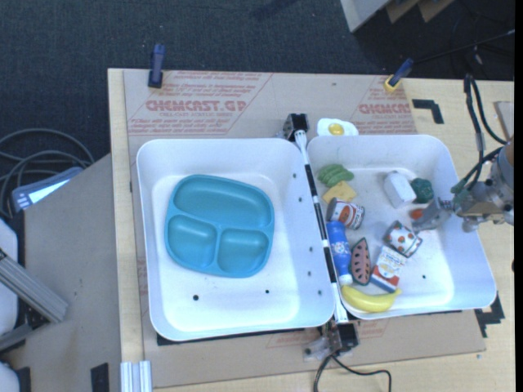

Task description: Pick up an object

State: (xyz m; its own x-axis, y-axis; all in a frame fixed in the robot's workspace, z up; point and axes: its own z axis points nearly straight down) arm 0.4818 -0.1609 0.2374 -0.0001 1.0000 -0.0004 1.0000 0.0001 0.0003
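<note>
Nothing lifted yet. Gripper [431,216] low near right bin's [458,296] right edge, just beside small can [403,240]; opening cannot be told. Grasp and lift remain.

arm: you see grey metal at the right edge
cables: dark, looping beside it
gripper [437,211]: slim, greyish, with a teal bit
</note>
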